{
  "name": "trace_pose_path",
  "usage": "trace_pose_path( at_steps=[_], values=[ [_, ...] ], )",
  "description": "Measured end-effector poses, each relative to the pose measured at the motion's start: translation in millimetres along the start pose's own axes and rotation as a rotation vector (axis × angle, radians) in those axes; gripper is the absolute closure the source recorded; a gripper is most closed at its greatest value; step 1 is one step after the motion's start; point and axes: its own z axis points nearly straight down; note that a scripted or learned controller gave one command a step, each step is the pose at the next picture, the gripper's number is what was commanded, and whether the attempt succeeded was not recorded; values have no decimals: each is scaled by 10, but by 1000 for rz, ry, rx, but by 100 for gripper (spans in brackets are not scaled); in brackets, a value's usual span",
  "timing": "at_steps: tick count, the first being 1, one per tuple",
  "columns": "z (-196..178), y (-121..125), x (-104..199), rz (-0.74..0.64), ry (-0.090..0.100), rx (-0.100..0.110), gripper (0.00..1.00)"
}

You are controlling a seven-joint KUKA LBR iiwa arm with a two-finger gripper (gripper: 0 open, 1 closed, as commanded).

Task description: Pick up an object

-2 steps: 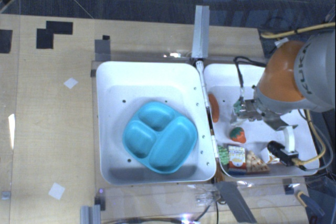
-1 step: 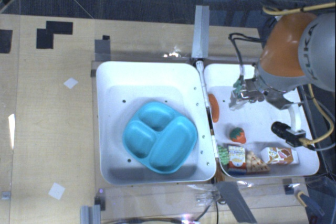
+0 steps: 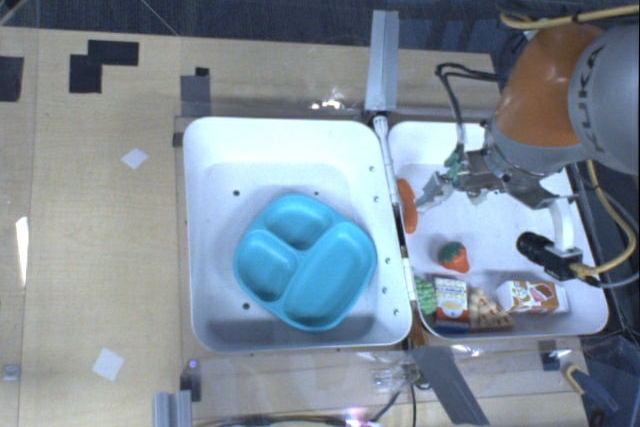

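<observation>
My gripper (image 3: 455,189) hangs over the back half of the right bin (image 3: 595,315), open, with nothing between its fingers. An orange carrot-like piece (image 3: 405,203) lies along the bin's left wall, just left of the gripper. A small red-orange fruit with a green top (image 3: 455,256) sits on the floor a little in front of the gripper. Along the front wall lie a green and white packet (image 3: 449,299), a snack pack (image 3: 486,309) and a small carton (image 3: 530,295).
The left bin (image 3: 215,175) holds a blue divided plate (image 3: 305,261). A metal post (image 3: 383,65) stands behind the wall between the two bins. The grey and orange arm (image 3: 560,85) covers the right bin's back right corner.
</observation>
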Motion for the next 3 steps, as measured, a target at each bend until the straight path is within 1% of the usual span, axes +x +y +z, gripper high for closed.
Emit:
trace_pose_path(
  at_steps=[1, 2, 3],
  values=[
    [960, -272, -404, -82, -3, -8, 0],
    [955, -528, -377, -119, -4, -11, 0],
    [831, -499, -385, -118, -7, -18, 100]
  ],
)
